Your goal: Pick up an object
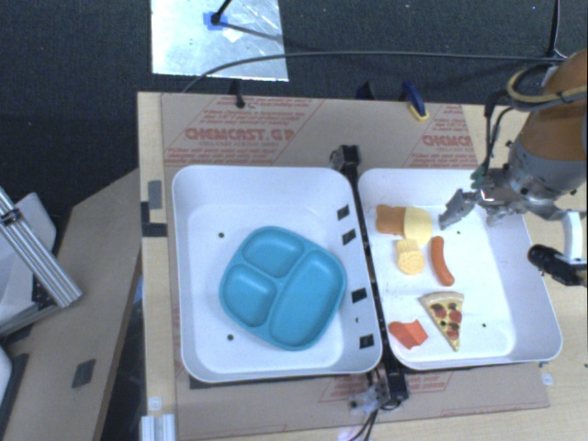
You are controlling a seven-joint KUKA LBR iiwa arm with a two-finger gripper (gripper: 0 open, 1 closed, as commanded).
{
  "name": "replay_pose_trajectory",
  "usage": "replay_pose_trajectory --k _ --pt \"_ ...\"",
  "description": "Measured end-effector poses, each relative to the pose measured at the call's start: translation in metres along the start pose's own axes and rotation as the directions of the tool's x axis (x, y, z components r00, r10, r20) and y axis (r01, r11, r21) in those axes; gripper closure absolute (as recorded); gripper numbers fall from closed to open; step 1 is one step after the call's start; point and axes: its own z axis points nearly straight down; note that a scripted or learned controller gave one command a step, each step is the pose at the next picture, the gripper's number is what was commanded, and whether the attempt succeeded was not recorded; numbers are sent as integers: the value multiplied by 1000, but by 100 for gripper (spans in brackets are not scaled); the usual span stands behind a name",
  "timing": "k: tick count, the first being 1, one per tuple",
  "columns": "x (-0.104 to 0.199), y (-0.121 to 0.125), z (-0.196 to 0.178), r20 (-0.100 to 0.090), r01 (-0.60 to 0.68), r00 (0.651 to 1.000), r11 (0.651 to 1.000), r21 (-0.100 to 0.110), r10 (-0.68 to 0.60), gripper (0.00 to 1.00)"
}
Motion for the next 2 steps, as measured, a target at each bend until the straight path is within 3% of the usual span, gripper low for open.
replay_pose_trajectory --k 1,2 --pt "0 3 -7 2 3 1000 1000 -13 -3 0" --pt "8 1 38 1 2 1000 1000 -10 -2 0"
